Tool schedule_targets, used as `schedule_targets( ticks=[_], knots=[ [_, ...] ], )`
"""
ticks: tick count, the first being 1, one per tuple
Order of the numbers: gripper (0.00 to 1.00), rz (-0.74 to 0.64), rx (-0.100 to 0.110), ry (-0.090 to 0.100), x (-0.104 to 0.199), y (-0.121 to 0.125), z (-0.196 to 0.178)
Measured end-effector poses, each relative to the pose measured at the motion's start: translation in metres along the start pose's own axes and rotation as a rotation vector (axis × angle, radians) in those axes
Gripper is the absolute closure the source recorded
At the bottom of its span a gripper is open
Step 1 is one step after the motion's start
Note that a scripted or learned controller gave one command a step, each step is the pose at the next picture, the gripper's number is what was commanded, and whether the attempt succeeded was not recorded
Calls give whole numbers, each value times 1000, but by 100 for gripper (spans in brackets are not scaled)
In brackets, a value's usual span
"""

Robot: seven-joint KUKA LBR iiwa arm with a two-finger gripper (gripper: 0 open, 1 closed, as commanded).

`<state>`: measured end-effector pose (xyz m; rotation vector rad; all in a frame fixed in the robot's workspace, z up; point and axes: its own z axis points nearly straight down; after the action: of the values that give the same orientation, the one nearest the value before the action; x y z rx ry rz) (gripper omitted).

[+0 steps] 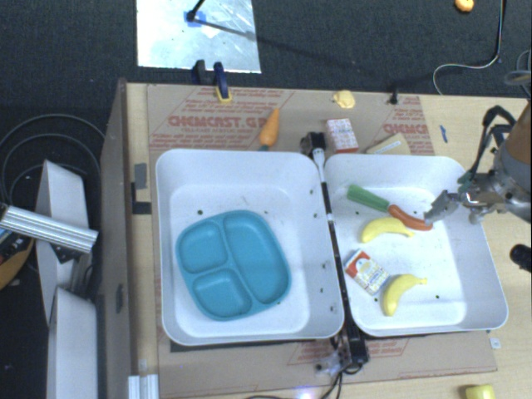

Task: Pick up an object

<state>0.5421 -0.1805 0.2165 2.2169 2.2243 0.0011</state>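
The right bin (474, 302) holds a green stick (367, 198), an orange-red sausage (407, 218), two bananas (386, 229) (401, 293) and a small red and white packet (366, 271). My gripper (438, 209) reaches in from the right, low over the bin, with its tip just right of the sausage's right end. Nothing shows in its grasp. The left bin (179, 181) bears a blue divided plate (233, 263).
Behind the bins on the cardboard lie a carrot (268, 129), a small box (342, 134), a pale stick (386, 145) and a yellow lump (344, 99). A foil sheet (199, 23) and an orange ball (464, 3) lie on the dark floor.
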Motion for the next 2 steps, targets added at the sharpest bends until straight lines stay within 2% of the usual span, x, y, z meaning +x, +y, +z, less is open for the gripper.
schedule_targets(
  ticks=[1, 2],
  knots=[
    [0, -7, -5, -1, 36, 83, 85],
    [0, -3, 1, 1, 82, 54, 133]
  ],
)
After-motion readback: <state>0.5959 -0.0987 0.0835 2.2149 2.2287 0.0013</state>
